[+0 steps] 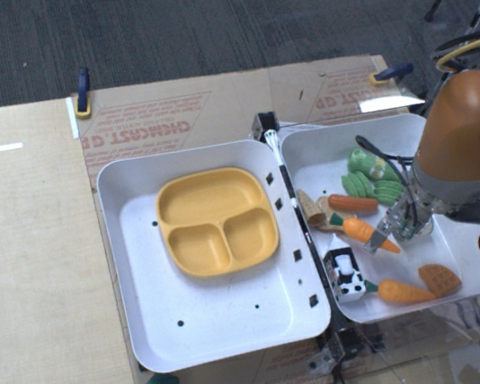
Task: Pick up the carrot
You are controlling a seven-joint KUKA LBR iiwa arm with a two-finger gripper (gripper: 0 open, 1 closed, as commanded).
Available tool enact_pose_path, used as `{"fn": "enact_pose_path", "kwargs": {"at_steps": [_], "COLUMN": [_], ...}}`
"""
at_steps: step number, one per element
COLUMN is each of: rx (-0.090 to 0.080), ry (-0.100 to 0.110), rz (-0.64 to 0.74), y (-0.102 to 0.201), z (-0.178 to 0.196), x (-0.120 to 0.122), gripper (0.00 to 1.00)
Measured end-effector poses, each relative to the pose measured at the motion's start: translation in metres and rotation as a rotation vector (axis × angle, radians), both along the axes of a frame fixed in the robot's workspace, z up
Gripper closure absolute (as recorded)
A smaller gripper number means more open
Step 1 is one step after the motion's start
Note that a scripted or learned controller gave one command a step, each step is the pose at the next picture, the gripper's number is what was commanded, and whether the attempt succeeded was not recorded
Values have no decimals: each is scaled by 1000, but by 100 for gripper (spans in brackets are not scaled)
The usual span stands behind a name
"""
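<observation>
1. Task object: a carrot (367,232) lies in the right bin (474,284), near its middle, tilted with the green end toward the divider and the tip toward the arm. A second carrot (403,292) rests near the front wall, just beside a brown cookie-like piece (440,278)
2. Gripper (391,231): low over the right bin, at the tip end of the middle carrot and apparently touching it. Whether it is spread or closed cannot be told, and no grasp is confirmed
3. Judgement on the step: the approach looks off-centre. A grip across the thick middle of the carrot, square to its long axis, should hold better than one on the tapered tip, which may slip out
4. Hazards: a red sausage-like piece (352,204) and green leafy items (369,176) lie near; a wide sweep could disturb them
5. Writing: red print on the cardboard (164,117) behind the bins appears reversed and cannot be read with confidence
6. Left bin (143,321) holds a yellow divided plate (218,220)
</observation>
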State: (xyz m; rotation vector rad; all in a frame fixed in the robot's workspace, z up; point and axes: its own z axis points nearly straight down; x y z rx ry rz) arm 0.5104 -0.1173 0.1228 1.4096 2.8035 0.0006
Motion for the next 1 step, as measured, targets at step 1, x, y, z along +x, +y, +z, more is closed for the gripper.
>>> {"fn": "enact_pose_path", "kwargs": {"at_steps": [1], "rx": [0], "ry": [3], "rz": [-113], "y": [90], "z": [68], "x": [-32], "gripper": [100]}}
